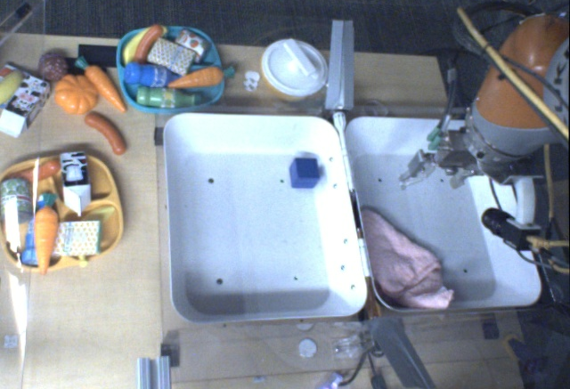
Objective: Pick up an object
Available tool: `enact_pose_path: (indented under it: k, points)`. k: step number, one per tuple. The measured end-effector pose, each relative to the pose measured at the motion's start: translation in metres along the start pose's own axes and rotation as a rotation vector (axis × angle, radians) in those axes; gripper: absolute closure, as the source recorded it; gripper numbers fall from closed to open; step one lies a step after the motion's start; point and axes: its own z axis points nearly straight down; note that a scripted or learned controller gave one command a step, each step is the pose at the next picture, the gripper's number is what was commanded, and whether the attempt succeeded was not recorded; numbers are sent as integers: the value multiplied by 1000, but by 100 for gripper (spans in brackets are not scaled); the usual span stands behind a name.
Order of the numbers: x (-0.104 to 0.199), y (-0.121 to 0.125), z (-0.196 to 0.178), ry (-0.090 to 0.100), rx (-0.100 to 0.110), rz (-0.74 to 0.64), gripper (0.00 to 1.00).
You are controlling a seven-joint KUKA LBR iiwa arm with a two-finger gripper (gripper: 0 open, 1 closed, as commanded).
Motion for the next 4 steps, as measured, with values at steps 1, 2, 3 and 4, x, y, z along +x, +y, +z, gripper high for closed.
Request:
enact_pose_path:
  k: [1, 2, 3, 4]
  points:
    - [-5, -51, 81, 1, 2, -182, 0]
    - [-1, -71, 108, -6, -20, -358, 0]
    - [0, -71, 108, -6, -20, -358, 0]
    - [2, -70, 97, -4, -24, -361, 100]
